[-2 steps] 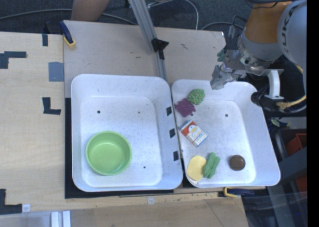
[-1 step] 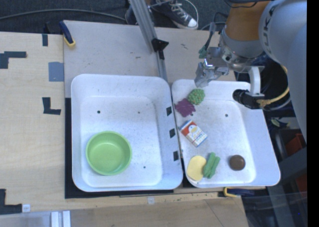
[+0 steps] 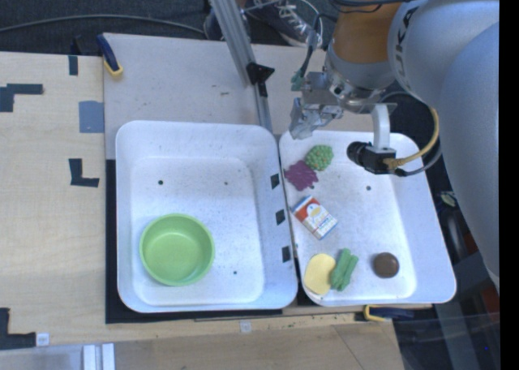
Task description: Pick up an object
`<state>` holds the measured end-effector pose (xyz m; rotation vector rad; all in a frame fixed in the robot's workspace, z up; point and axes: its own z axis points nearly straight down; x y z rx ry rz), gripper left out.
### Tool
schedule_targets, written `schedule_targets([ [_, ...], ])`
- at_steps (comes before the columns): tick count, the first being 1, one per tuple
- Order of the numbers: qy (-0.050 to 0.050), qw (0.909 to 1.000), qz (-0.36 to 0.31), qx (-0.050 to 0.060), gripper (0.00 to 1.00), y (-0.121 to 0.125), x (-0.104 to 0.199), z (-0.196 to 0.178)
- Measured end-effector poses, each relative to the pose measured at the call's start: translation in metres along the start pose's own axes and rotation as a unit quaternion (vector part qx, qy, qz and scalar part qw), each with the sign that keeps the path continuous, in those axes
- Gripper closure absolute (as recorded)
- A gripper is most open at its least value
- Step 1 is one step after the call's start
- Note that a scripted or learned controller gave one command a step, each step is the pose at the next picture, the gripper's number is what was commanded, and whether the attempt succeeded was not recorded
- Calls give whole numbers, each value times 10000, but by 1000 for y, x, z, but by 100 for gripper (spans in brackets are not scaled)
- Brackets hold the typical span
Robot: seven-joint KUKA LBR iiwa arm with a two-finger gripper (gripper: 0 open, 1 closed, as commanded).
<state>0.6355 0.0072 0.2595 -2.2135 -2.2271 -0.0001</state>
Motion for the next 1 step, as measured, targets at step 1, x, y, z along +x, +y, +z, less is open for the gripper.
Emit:
schedule_targets([
  [1, 0, 10000, -2, 2, 100, 8, 53, 5],
])
